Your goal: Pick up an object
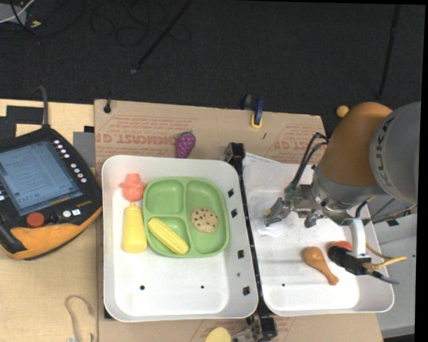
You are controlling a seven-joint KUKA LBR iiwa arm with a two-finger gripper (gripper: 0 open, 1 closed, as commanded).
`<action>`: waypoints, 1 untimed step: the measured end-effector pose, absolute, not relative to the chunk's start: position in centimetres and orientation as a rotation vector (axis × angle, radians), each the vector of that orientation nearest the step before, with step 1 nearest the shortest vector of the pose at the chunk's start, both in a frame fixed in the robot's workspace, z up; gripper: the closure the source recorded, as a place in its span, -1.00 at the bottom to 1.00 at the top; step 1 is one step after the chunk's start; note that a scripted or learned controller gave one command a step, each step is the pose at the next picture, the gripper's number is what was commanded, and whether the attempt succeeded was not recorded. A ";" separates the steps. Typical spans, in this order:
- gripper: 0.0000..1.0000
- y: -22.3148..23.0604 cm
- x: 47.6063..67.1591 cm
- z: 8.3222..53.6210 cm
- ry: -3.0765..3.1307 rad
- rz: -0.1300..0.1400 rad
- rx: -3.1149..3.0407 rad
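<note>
Yellow lemon [217, 338] sits below two white bins [167, 295] on cardboard [201, 135]. Right bin's wooden spoon [320, 264] lies diagonally, bowl upper-left; gripper [275, 214] hovers apart, its opening unclear

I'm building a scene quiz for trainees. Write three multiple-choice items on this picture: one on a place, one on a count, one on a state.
1. Where does the round chocolate-chip cookie lie?
A. in the green divided plastic tray
B. in the right white bin
C. on the cardboard

2. How many compartments has the green tray?
A. two
B. three
C. five

3. How does the yellow toy corn cob lie?
A. upright
B. flat, slanted, in the tray's lower compartment
C. hanging over the bin rim

Key: 1 A, it sits in the tray's upper right section; 2 B, two ridges split it three ways; 3 B, it rests on its side.
</note>
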State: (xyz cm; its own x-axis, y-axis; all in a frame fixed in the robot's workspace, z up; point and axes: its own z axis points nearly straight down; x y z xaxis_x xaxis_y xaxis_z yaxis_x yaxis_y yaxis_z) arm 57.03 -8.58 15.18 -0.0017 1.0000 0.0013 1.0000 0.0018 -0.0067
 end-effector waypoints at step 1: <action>-1.00 -8.0 57.7 9.1 -2.219 0.006 -2.216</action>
State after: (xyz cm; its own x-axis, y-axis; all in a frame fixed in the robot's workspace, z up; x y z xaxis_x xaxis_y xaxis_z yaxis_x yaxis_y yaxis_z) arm 57.65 -8.04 9.07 -0.0015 1.0000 0.0017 1.0000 0.0015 -0.0068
